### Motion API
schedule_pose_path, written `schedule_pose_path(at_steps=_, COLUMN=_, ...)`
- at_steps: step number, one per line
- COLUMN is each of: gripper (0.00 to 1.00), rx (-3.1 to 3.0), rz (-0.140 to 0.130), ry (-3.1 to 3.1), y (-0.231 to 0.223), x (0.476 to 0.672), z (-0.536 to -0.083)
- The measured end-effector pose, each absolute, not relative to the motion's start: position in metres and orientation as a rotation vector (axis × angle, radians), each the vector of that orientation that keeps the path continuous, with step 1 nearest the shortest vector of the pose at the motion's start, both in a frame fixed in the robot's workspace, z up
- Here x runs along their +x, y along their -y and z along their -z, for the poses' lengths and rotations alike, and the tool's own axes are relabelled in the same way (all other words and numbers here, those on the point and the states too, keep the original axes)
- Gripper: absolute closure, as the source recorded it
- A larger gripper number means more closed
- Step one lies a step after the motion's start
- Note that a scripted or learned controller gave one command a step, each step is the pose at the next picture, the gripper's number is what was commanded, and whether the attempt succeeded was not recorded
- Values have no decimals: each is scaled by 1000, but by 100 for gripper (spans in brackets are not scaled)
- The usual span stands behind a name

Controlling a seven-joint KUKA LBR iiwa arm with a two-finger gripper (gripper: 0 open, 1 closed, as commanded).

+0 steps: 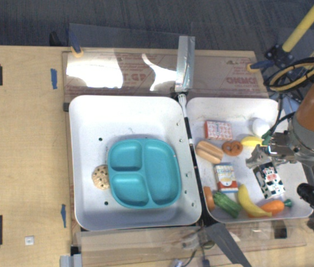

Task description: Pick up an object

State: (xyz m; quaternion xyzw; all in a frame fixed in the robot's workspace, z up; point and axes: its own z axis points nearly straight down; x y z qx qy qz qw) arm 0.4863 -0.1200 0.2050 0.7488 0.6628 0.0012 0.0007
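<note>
Toy groceries crowd the right-hand bin [198,107]: a pink-and-white carton [218,129] lies flat near the back, a hot dog [209,151] angled just in front of it, a small brown pretzel [233,147] just beside that. A lemon [250,142] and a white object [259,126] sit toward the right wall. A red-and-white box [225,177] lies mid-bin; a green cucumber [225,202], a banana [248,201] and a carrot [273,207] line the front edge. A black-and-white patterned carton [270,182] lies tilted near the banana. In the left bin [84,149], a cookie [100,177] touches a teal 3-compartment tray [144,172].
</note>
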Motion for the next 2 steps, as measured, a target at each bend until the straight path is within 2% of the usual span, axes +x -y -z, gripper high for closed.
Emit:
schedule_pose_path(at_steps=1, gripper=0, rx=2358, rz=5, ry=-2082, y=121, x=484, z=-202)
schedule_pose_path(at_steps=2, gripper=0, rx=2153, rz=-18, ry=-2248, y=138, x=489, z=-116)
